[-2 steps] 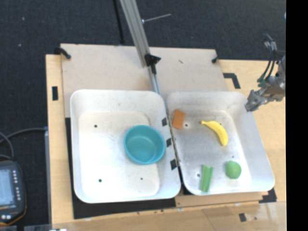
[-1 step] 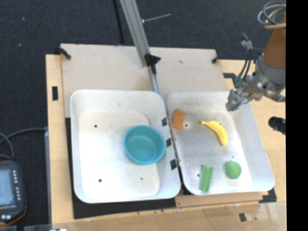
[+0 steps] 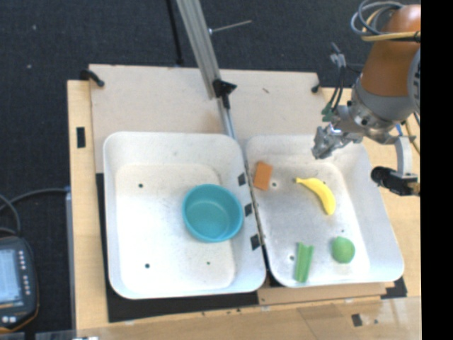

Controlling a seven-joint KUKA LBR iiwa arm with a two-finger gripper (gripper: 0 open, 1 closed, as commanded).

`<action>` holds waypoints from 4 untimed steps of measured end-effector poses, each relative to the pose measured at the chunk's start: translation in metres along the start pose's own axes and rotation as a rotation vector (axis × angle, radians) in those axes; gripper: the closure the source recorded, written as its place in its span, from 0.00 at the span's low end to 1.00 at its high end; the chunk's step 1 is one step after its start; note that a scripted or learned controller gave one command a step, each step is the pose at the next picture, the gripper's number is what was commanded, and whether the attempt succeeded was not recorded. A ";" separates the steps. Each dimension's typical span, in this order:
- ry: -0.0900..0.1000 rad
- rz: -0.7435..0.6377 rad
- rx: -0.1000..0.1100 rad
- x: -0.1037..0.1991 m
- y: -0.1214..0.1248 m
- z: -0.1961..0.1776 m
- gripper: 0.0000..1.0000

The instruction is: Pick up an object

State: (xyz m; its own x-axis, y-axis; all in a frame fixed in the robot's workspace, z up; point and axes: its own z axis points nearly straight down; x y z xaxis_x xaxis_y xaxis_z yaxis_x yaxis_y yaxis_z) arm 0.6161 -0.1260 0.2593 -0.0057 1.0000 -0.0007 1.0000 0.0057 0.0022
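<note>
The right bin [image 3: 375, 211] holds a yellow banana [image 3: 318, 193], an orange block [image 3: 262, 176] near its left wall, a green stick [image 3: 303, 262] at the front and a green round fruit [image 3: 342, 250] beside it. A blue bowl [image 3: 212, 212] sits in the left bin [image 3: 141, 168]. My gripper [image 3: 325, 146] hangs over the back of the right bin, up and right of the banana, with nothing seen between its fingers.
A slanted metal pole [image 3: 202, 48] rises from the divide between the bins. Bare bin floor lies between the orange block and the banana and around the bowl. A handheld screen [image 3: 14, 278] lies off the bench at far left.
</note>
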 end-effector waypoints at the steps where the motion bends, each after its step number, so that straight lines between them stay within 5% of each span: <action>1: 0.001 -0.001 0.002 0.057 0.003 0.009 1.00; 4: 0.002 -0.001 0.000 0.199 0.034 0.014 1.00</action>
State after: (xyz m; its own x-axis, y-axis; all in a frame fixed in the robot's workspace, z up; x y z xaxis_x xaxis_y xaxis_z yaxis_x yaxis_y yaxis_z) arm 0.6494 0.0732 0.2450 -0.0068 1.0000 0.0010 1.0000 0.0068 0.0020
